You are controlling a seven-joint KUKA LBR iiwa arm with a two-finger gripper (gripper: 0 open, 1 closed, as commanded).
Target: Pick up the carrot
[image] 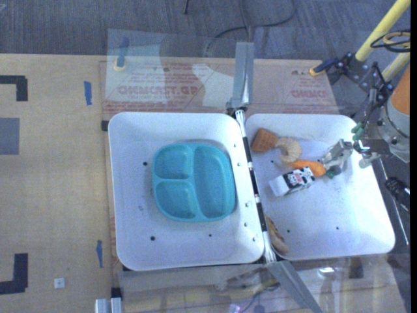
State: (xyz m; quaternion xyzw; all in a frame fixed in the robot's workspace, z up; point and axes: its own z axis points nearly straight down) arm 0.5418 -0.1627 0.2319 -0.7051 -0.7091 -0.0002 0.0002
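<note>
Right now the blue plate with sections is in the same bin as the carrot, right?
Not quite. In the camera view the blue plate sits in the left bin, while the carrot lies in the right bin, near the gripper.

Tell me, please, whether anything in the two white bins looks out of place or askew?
One thing: a tan, lumpy item sits jammed at the right bin's lower-left corner, against the divider. The black-and-white carton lies on its side touching the orange carrot.
</note>
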